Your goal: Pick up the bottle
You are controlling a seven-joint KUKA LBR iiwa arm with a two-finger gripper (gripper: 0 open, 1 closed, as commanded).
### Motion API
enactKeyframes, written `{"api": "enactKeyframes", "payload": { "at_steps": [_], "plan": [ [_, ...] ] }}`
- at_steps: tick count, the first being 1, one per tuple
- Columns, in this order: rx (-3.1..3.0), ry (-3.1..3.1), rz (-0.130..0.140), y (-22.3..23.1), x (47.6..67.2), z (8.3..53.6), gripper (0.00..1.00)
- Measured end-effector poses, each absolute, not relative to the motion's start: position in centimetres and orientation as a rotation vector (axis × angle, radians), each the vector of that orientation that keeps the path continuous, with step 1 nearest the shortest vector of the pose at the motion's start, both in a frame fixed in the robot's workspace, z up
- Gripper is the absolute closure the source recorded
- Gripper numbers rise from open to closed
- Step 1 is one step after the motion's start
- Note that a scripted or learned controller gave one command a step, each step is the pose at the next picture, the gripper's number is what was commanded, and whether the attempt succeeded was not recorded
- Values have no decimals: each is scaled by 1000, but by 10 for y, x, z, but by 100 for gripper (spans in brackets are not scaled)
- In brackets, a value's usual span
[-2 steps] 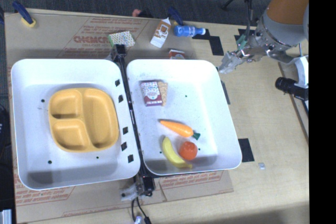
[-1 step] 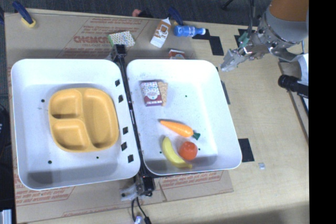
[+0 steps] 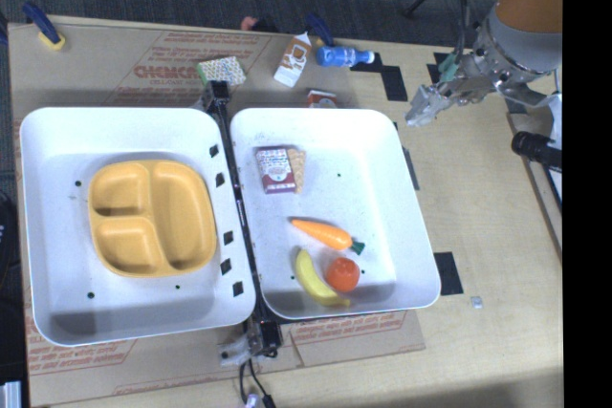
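Bench w/ two white bins. Bottle [image 3: 342, 57] lying flat behind right bin [image 3: 406, 205], outside rim. Gripper [image 3: 422, 110] right of bottle, finger state unreadable. Risk: round body rolls off on contact.

The bottle [image 3: 343, 57] is lying behind the right bin [image 3: 406, 205], on the bench [image 3: 488, 234], left of the gripper [image 3: 421, 115].

The blue bottle [image 3: 342, 57] lies on the bench behind the right bin [image 3: 406, 196], pincer [image 3: 423, 110] near.

Robot lab, taped bench [image 3: 497, 234], clamped bins [image 3: 124, 124]
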State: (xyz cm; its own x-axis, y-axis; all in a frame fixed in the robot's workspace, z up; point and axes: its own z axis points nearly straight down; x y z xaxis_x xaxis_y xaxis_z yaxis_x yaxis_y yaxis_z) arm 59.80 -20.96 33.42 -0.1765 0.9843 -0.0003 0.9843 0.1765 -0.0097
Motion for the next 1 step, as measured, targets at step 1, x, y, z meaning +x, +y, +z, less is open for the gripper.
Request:
{"api": "enactKeyframes", "payload": {
  "at_steps": [1],
  "plan": [
    [-2007,-2409,13,-209,598,345,100]
  ]
}}
